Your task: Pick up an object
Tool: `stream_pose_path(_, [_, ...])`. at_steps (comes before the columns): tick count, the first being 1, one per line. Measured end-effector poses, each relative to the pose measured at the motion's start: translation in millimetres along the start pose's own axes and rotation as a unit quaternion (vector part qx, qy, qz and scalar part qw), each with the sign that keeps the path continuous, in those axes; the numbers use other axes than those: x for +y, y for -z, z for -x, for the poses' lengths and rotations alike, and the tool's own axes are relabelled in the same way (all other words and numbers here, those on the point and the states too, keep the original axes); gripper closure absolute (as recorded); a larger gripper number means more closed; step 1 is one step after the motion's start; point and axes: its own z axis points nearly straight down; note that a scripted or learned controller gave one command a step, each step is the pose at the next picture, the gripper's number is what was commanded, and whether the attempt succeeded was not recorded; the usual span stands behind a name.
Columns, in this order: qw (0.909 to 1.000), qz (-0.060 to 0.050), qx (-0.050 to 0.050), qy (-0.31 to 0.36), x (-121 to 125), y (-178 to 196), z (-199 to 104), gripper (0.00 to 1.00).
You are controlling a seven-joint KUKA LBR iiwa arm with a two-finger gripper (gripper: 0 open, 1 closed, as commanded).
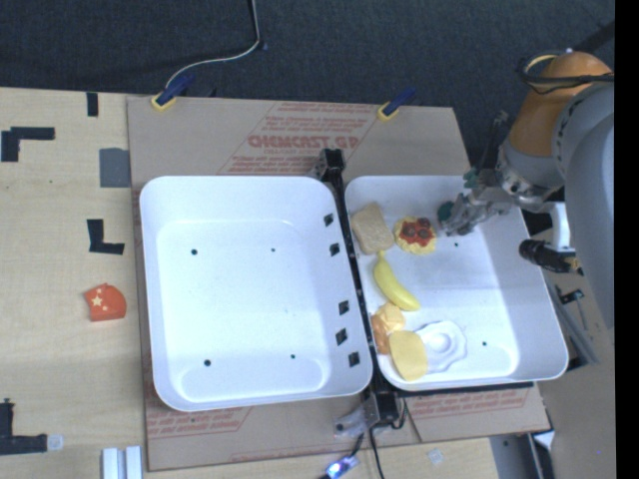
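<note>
The gripper (461, 214) hangs low over the right bin (499, 297) near its back edge; how its tips stand cannot be told. Just beside it lies a small tart (416, 234), probably light, stiff plastic, best pinched across its rim.

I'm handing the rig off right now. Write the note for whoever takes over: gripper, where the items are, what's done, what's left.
Gripper: low over the right bin, far side, just right of the red-topped pastry; nothing visibly between its fingers, open or shut unclear.
Items, all in the right bin along its left side: bread slice, pastry, banana, orange piece, yellow piece, fried egg.
Left bin: holds no items.
Done: arm positioned near the pastry.
Left: grasp and lift an object.
</note>
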Motion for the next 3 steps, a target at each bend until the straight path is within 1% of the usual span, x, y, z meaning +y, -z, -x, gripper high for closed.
stream_pose_path(1, [1.0, -0.001, 0.001, -0.001, 0.1, -20.0, 4.8, 1.0])
stream_pose_path(2, [0.9997, 0.022, -0.006, -0.001, -27.6, 158.2, 4.1, 1.0])
stream_pose_path(3, [0.9997, 0.023, -0.004, 0.003, 0.2, 268.9, -78.8, 1.0])
